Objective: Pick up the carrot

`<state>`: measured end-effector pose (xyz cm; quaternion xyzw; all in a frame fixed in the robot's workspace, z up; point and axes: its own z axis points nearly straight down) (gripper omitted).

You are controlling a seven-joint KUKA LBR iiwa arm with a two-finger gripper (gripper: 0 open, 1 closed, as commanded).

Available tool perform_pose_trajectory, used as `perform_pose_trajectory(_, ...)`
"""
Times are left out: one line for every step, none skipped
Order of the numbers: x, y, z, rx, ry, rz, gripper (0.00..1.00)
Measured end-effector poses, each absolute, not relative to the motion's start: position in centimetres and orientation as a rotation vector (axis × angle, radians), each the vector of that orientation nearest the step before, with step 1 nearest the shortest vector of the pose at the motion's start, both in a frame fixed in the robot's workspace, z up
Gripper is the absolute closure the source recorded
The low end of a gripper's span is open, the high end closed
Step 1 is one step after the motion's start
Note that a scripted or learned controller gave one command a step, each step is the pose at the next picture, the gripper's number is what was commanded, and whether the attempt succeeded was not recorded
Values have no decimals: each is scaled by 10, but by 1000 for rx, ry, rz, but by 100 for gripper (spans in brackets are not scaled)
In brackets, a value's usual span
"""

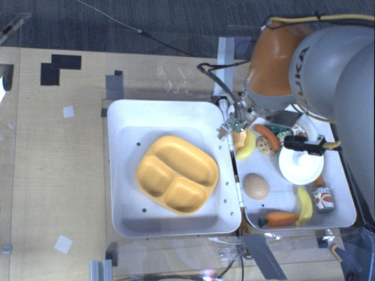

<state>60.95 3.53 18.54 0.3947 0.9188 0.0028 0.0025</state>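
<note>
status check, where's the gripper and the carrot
Gripper at right bin's top-left corner, far from target. Carrot flat at bin's front edge, untouched. Banana touching carrot's right end.

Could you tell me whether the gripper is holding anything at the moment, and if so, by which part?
It cannot be told. The gripper sits low over the right bin's upper left corner, while the carrot lies apart near the bin's front edge.

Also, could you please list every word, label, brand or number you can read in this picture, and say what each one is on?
"UKA": dark letters on the grey arm housing, running vertically; the start of the word is cut off by the orange band.
Small carton in the right bin: an orange and white printed label, too small and blurred to read.
Nothing else legible; the black shapes on the bench are plain patches, not text.
</note>
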Motion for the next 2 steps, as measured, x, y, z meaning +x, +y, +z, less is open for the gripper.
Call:
perform_pose_trajectory(561, 134, 100, 1253, 2871, 12, 100)
perform_pose_trajectory(552, 8, 188, 1014, 2960, 4, 100)
